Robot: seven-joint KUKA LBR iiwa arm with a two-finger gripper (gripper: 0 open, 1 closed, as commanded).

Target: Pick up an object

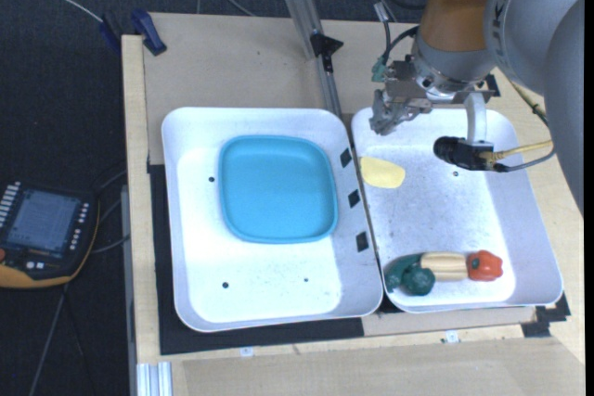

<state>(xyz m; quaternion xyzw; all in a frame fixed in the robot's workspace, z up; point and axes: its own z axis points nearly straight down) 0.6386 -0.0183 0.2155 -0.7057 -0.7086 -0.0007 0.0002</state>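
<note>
The arm's gripper hangs over the right bin at its eleven o'clock corner; whether the fingers are apart or together, I cannot tell. Just beside it at five o'clock lies a yellow piece. Along the six o'clock rim sit a green object, a tan stick and a red object. A blue plate rests in the left bin. No writing is readable.
</note>
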